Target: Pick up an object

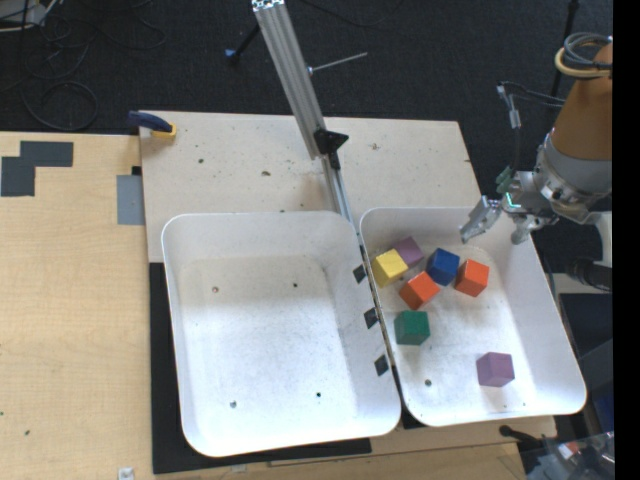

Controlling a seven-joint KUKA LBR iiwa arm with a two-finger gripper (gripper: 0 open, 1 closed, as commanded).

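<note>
Arm (580,118) comes in from the right, orange band above the wrist, gripper (498,223) sitting over the top edge of the right bin (560,368). The fingers (476,224) look spread apart with nothing between them; one silver finger points down-left toward the blocks, the other sits nearer the bin's right wall. Gripper is apart from every block, nearest ones being the blue cube and the right-hand orange cube. Right bin contents: a cluster in the upper left part with a yellow cube (390,265) closest to the divider, a pale purple cube (408,249) just behind it and touching or nearly so, a blue cube (443,265) to their right, an orange cube (420,289) just below the blue one, a second orange cube (472,277) just beside the blue one on its right. Green cube (411,327) lies below the cluster, slightly apart. A purple cube (494,369) sits alone toward the lower right corner, well apart from the rest. Left bin (200,388) shows a few dark specks on its floor. Both bins rest on the tabletop (230,168), pale and speckled. A slanted aluminium bar (290,68) with a checker tag on top rises from between the bins. A small blue-and-yellow clamp (152,124) is at the tabletop's upper left corner.
</note>
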